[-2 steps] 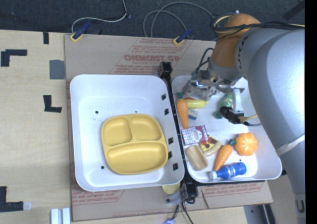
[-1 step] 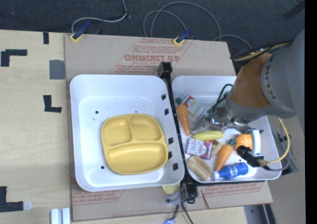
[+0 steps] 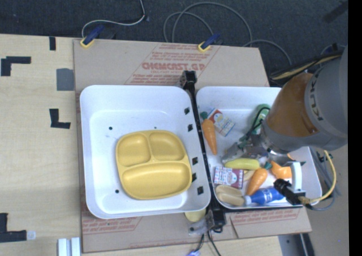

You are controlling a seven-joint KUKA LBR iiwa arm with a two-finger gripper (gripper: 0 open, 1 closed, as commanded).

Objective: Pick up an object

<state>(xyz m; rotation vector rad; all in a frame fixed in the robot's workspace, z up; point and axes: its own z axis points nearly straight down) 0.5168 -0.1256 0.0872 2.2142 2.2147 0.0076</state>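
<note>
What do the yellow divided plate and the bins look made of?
The yellow divided plate looks like moulded plastic with a smooth, slightly matte finish and soft rounded compartment ridges. The left bin and right bin look like thin, glossy white plastic, though that is uncertain.

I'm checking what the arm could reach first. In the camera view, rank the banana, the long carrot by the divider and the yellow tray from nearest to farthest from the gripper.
From the gripper:
1. Banana, just below it, right bin.
2. Long carrot, to its left by the divider.
3. Yellow tray, left bin.
</note>
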